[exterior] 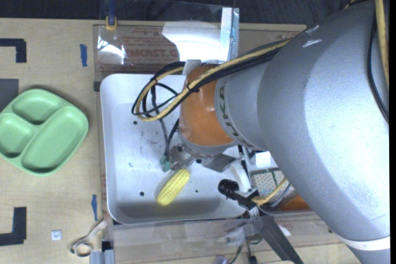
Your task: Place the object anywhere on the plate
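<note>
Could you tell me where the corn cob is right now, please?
The corn cob lies in the white bin, toward its near edge, just below the gripper, well right of the green plate.

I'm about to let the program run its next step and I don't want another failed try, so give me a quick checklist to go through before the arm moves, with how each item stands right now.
1. Corn cob in reach: ok, it lies in the white bin, near its front wall, just below the wrist.
2. Corn held by the gripper: not ok, the cob lies on the bin floor, nothing visibly around it.
3. Finger state: cannot tell, the wrist hides it.
4. Green plate ready: ok, it sits upright on the bench, left of the bin, compartments bare.
5. Cables: cannot tell, loops hang over the bin beside the wrist and may snag.
</note>
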{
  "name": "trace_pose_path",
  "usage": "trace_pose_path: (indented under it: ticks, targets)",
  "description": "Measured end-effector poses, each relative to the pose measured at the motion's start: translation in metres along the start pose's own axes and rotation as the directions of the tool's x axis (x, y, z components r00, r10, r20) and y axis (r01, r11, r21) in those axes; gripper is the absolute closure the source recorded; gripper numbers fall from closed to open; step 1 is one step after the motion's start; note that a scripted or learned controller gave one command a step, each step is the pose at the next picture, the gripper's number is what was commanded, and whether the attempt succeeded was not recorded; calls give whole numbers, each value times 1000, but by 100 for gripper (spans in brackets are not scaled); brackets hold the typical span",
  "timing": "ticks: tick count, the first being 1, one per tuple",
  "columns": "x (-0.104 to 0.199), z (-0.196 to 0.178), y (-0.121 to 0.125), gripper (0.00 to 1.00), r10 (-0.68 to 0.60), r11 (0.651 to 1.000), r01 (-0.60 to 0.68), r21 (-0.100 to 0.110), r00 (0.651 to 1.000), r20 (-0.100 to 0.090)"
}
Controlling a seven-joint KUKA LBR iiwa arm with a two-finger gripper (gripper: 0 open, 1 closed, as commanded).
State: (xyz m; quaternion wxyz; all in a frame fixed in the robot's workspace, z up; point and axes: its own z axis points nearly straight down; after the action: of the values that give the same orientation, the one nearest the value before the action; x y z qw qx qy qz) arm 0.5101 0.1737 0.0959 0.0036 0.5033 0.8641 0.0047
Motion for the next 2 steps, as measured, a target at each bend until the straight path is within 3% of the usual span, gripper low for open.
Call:
trace_pose_path:
  ticks: [1, 2]
  targets:
    - [31, -5, 5, 100, 104, 994, -104, 16, 995, 0]
    - [30, -11, 5, 100, 105, 994, -105, 19, 994, 0]
